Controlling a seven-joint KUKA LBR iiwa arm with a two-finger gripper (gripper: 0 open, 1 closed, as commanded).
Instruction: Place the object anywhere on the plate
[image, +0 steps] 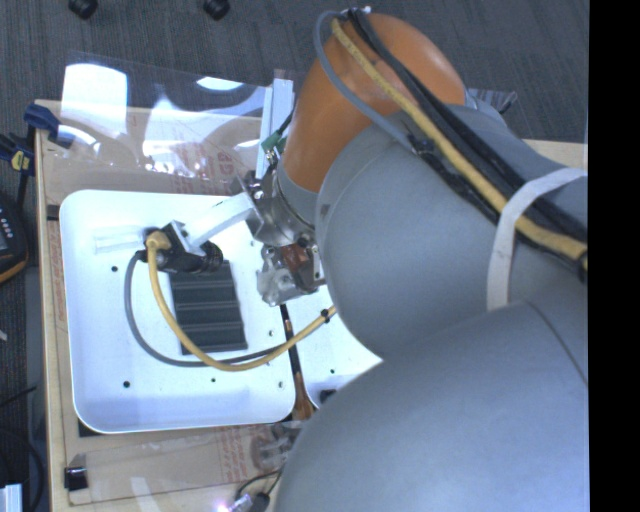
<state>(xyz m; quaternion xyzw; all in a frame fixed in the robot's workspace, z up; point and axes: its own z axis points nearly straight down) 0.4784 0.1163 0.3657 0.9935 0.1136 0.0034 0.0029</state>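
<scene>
Two bins: left bin (90, 390) in plain view, right bin (340, 365) mostly hidden under arm (450, 300). Hand (285, 272) low at seam between bins; open or closed, cannot tell. Object hidden, so position relative to hand cannot be told. Judgement: nothing confirms placing on plate; whole task likely left.

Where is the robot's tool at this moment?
In the camera view, the tool hangs over the right edge of the left white bin, where it meets the right bin, just left of the grey arm.
</scene>
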